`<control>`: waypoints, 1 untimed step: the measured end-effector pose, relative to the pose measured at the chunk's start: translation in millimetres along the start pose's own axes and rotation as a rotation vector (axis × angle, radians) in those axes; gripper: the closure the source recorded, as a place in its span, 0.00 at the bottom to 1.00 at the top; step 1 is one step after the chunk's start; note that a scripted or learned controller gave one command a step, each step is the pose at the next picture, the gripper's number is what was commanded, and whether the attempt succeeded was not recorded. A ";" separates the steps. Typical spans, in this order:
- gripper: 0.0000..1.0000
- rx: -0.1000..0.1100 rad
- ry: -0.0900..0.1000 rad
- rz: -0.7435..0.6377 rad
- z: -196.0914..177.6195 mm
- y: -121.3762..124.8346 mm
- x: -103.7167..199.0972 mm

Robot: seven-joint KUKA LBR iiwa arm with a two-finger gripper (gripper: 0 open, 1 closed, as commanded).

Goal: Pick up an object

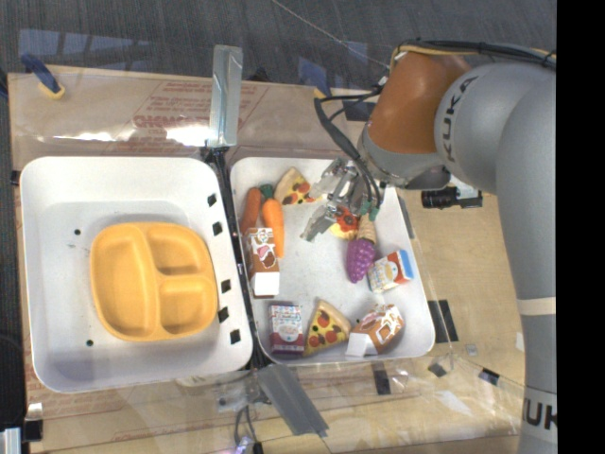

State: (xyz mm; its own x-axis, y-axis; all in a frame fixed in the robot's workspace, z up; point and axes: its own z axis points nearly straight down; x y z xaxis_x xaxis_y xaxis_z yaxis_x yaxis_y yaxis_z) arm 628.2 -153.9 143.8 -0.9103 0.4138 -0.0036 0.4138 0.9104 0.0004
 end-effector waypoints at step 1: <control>0.00 0.009 -0.008 0.109 48.9 32.3 30.9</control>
State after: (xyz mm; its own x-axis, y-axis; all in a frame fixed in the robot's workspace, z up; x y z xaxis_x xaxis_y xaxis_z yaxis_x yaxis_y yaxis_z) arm 613.6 -111.8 94.9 -0.8597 0.5106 -0.0120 0.5107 0.8597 -0.0077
